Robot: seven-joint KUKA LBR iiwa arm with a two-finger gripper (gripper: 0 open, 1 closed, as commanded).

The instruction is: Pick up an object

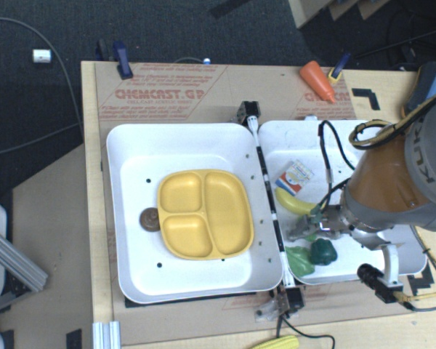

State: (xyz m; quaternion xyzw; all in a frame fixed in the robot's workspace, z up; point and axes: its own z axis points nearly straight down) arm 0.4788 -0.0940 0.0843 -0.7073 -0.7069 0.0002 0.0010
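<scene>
The brown board under the bins carries red print, "CHEMCAST GP", repeated in fainter lines. On the arm, at the right edge, the letters "KU" are visible. The small packet has print too small to read.

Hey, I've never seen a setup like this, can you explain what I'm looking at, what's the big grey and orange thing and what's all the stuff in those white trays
The picture comes from one camera fixed above a bench, looking down at a slant. The big grey and orange thing is a robot arm reaching in from the right. At its tip is a gripper for picking things up, low over the right bin; I cannot tell whether it holds anything.

Two shallow white bins sit side by side. The left bin holds a yellow divided plate, with a small brown round thing at its left edge. The right bin holds a banana, a small printed packet and two green items close together near the gripper.

An orange carrot-like toy lies on the bench beyond the bins.
</scene>
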